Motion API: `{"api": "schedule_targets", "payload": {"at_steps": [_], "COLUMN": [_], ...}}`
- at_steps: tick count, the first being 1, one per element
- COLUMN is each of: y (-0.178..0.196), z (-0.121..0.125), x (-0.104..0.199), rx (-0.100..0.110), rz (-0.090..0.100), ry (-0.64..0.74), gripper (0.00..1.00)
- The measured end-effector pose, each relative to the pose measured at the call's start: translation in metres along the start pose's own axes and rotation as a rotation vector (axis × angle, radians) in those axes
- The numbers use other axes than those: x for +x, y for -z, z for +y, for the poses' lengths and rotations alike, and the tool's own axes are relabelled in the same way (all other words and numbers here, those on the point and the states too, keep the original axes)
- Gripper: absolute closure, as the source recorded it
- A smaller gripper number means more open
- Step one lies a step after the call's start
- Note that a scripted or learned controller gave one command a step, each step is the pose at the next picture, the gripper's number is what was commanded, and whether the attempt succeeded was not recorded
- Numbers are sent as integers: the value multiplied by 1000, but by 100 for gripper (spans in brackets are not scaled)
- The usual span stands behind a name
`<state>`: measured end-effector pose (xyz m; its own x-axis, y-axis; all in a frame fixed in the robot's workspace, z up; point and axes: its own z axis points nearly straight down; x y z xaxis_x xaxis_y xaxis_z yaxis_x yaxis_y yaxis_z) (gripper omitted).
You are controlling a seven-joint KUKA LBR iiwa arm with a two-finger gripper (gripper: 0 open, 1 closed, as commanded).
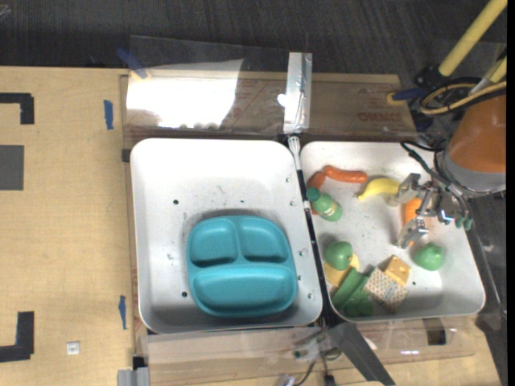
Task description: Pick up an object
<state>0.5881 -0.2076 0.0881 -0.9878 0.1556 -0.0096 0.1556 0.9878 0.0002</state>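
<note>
Nearest to the viewer, in the right bin [463,300], a green block [351,289] lies tilted beside a tan cube with a pattern [389,282]; both are at the front edge of this bin. Just behind the block sits a green ball [339,254] on something yellow. A second green ball [430,256] rests toward the right wall of the bin, and a green and orange toy [325,207] is close to its left wall. At the back of the bin lie an orange sausage shape [344,175] and a yellow banana [379,188]. The gripper [422,211] hangs over the right bin, between the banana and the second green ball; I cannot tell if its fingers are apart or together. Something orange shows under it. Beside the right bin, the left bin [161,175] holds a teal tray with compartments [240,264]
</note>
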Motion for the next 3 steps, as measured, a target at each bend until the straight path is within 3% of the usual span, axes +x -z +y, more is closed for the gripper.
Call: {"api": "schedule_targets", "payload": {"at_steps": [1,2,3], "y": [1,0,0], "z": [7,-15,-10], "x": [25,5,19], "rx": [0,-1,2], "rz": [0,1,1], "ry": [-171,-175,-175], "gripper": [0,0,0]}}
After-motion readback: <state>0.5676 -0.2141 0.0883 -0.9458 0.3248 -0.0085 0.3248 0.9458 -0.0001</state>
